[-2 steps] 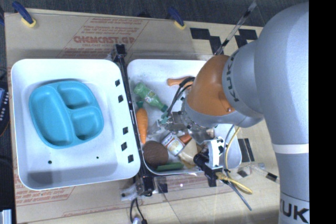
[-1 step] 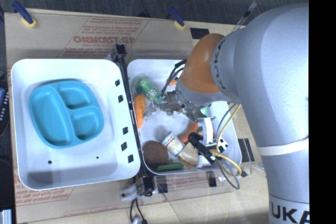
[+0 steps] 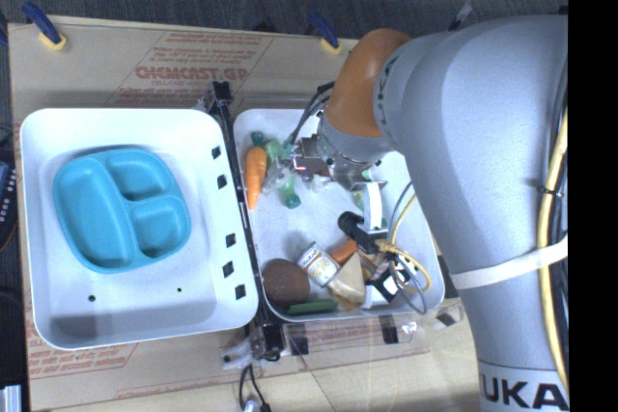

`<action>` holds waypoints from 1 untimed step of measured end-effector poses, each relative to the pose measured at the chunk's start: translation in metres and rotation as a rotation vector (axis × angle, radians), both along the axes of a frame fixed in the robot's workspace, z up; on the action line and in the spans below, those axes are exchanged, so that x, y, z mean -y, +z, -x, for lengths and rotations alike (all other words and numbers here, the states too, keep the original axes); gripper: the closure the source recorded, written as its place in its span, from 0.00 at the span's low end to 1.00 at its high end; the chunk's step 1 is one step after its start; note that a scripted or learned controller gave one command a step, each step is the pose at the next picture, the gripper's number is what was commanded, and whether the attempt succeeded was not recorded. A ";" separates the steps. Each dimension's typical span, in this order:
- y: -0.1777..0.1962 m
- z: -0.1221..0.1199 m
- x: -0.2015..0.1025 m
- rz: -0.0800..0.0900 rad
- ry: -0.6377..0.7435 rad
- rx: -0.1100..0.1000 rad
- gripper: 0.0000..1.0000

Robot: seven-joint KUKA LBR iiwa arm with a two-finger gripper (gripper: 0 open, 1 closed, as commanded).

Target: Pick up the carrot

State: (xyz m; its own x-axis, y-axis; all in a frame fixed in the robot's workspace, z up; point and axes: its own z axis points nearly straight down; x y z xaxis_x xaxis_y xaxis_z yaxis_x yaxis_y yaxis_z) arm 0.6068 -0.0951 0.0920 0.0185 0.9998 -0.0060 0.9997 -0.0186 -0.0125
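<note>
One grey arm with an orange band fills the right of the frame, reaching left over the table, which carries two white bins side by side. The left bin holds one blue compartment tray, with bare white floor around it, widest along the bottom. The right bin is crowded along its lower edge by a cluster: one brown rounded lump, one dark green stick, one tan wedge and other small pieces too jumbled to count. One carrot lies in the upper left of that bin, just beside its left wall, orange, tapering downward, green at the top. The claw sits just right of the carrot; whether it is clenched or released I cannot tell.
</note>
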 end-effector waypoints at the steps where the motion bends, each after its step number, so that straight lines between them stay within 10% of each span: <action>1: 0.000 -0.048 0.000 -0.003 -0.580 0.008 0.00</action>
